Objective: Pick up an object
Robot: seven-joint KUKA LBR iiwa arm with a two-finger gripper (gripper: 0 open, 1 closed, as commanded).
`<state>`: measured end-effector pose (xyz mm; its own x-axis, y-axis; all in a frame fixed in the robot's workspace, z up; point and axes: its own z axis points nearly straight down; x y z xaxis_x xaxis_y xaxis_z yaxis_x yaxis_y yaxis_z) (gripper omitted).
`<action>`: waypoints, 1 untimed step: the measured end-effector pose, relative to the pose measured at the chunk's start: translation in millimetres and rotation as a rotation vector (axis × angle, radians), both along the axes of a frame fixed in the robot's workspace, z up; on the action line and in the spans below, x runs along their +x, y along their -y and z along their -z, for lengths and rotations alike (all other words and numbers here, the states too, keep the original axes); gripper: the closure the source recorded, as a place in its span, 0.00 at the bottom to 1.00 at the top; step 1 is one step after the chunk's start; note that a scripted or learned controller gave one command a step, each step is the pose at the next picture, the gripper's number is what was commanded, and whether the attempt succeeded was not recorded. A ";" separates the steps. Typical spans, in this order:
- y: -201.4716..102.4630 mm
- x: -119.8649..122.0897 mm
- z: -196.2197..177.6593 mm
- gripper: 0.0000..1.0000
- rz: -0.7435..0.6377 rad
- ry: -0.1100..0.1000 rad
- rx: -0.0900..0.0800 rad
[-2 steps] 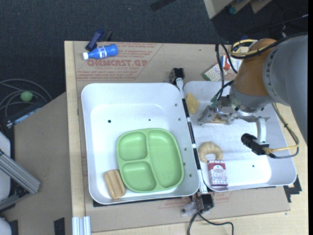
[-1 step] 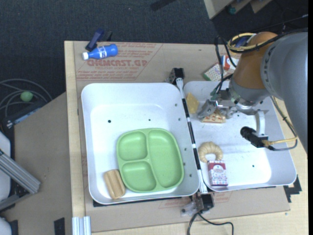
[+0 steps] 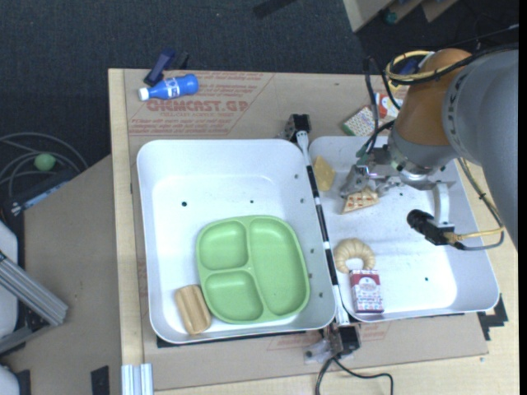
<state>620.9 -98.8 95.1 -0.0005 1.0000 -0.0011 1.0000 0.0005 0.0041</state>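
Bright, even overhead light, soft shadows, mild glare on the white bins (image 3: 165,220), slightly soft focus throughout.

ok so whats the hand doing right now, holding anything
Hand: low in the right bin, right over the waffle piece; open or closed cannot be told, and no item is seen gripped.

The arm's tool (image 3: 368,179) hangs low in the right bin (image 3: 461,290), right over a waffle-like wedge (image 3: 359,201). Nearer the front lie a croissant (image 3: 353,254) and a red packet (image 3: 366,291). The left bin (image 3: 165,171) holds a green divided plate (image 3: 249,267) and a tan bread piece (image 3: 192,308).
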 end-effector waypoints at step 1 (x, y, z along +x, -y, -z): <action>-67.2 -48.8 -111.2 1.00 -0.001 -0.001 0.002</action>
